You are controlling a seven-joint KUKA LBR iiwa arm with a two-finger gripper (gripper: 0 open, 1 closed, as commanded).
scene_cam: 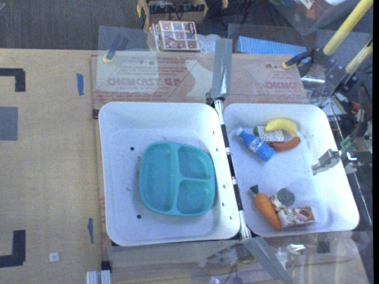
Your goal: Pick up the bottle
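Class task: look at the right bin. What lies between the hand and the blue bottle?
In the camera view, bare white bin floor lies between the hand and the bottle; the sausage sits just above that line.

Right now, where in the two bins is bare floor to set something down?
Left bin: bare strips all round the teal tray. Right bin: a free patch mid-floor between the blue bottle and the carrot. It is crowded at the far cluster around the banana and the near one by the carton.

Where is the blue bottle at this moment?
The blue bottle lies in the right bin, in its far left part, just left of the banana and the sausage.
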